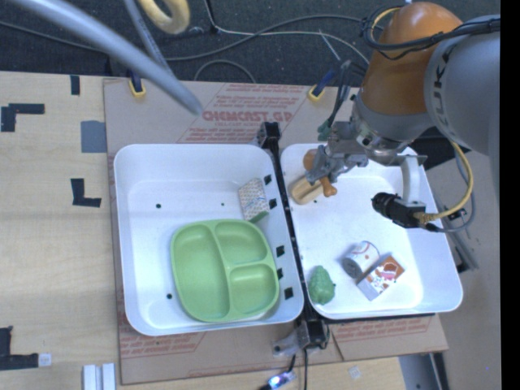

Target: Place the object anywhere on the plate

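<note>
A green divided plate (pixel 223 280) lies in the left bin (pixel 142 177). My gripper (pixel 325 169) hangs over the far left corner of the right bin (pixel 431 299), right above a tan and orange toy (pixel 307 187) that sits against the bin's left wall. The arm's wrist covers the fingers, so the toy's upper part is hidden. A small grey-green patterned block (pixel 253 197) rests in the left bin just beyond the plate's far edge.
In the right bin lie a green lumpy object (pixel 321 284) at the near left and a white, red and orange package (pixel 372 270) near the middle. Clips line the divider between the bins. A cable loops along the arm at right.
</note>
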Available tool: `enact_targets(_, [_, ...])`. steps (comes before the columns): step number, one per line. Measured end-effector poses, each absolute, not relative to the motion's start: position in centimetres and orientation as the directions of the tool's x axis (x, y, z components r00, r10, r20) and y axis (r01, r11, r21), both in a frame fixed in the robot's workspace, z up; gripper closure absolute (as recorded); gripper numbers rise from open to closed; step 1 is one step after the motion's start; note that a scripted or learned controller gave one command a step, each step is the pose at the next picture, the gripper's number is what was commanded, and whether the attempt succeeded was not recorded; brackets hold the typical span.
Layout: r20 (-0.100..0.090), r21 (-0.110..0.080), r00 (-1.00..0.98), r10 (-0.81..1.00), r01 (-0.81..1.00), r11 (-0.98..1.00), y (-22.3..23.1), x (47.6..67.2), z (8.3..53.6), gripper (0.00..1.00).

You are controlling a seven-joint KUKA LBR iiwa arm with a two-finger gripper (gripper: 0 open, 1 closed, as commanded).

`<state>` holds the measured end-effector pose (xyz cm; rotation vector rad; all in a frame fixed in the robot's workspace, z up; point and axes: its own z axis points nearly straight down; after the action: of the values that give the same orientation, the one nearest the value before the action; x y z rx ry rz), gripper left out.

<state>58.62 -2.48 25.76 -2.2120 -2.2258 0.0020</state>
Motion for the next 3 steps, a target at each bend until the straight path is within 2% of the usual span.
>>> enact_targets(1, [0.001, -0.004, -0.005, 1.000, 1.000, 0.005, 2.1, 56.6, 25.3, 1.00])
enact_targets(2, [0.000, -0.005, -0.005, 1.000, 1.000, 0.005, 6.1, 53.1, 24.9, 1.00])
enact_targets(3, [0.000, -0.007, -0.005, 1.000, 1.000, 0.006, 10.4, 49.3, 22.5, 1.00])
